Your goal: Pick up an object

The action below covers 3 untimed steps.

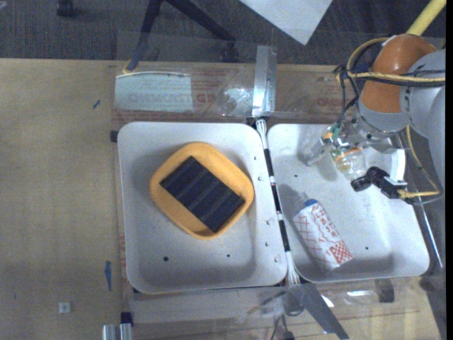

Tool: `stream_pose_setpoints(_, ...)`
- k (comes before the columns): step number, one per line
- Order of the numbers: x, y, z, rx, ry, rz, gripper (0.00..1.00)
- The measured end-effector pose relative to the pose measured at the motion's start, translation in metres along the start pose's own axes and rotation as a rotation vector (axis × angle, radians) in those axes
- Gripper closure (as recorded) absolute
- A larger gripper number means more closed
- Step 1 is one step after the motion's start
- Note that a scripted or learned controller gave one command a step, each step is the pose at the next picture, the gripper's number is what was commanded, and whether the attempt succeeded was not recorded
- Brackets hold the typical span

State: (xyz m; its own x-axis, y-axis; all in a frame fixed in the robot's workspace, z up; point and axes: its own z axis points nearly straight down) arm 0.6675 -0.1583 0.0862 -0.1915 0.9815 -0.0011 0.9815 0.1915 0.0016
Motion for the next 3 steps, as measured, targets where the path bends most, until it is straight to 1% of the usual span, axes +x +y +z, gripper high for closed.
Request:
stream_pose_setpoints(1, 0.081, 0.016, -0.099, -0.002, -0.001, -0.128, 1.0)
stream_pose_setpoints(2, 0.081, 0.016, -0.099, -0.001, 0.0, -0.128, 0.0)
stream_pose_setpoints(3, 0.128, -0.108, -0.098, 0.003, 0.002, -0.048, 0.0)
